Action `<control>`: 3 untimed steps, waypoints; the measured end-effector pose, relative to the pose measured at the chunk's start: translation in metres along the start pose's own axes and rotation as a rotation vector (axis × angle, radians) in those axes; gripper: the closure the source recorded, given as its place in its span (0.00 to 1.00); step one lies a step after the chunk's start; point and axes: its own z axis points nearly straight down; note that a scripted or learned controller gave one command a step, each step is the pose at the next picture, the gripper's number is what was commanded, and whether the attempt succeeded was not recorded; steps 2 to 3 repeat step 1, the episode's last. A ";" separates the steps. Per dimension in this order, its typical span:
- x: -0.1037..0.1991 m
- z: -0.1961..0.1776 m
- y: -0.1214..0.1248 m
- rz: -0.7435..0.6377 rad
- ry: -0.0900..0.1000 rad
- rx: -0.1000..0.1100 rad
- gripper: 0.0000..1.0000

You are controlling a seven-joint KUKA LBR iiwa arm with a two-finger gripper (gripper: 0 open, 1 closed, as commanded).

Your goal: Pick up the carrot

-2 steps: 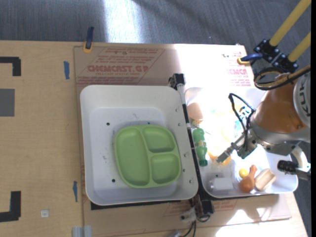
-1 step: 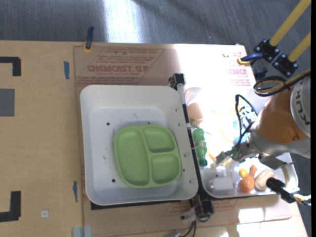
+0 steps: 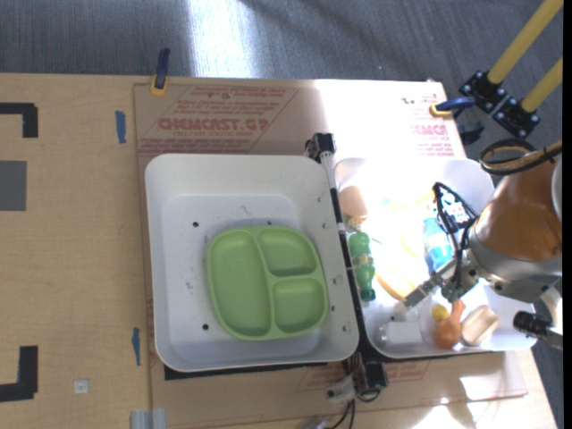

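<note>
Bins, 2 of them, are sitting side by side on the cardboard-covered surface [image 3: 71,239]. The left bin [image 3: 170,195] is holding a green 3-compartment tray [image 3: 265,281]. The right bin [image 3: 500,342], washed out by bright light, is holding the orange carrot [image 3: 450,325] near its front edge, just beside a beige item [image 3: 479,323] and a small yellow piece [image 3: 439,311]. The gripper [image 3: 418,295] is hanging low just left of the carrot; whether it is spread or closed, I cannot tell.
</note>
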 end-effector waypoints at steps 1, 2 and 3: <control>0.002 -0.012 0.003 -0.003 0.009 -0.002 1.00; 0.002 -0.012 0.003 -0.003 0.009 -0.002 1.00; 0.002 -0.012 0.003 -0.003 0.009 -0.002 1.00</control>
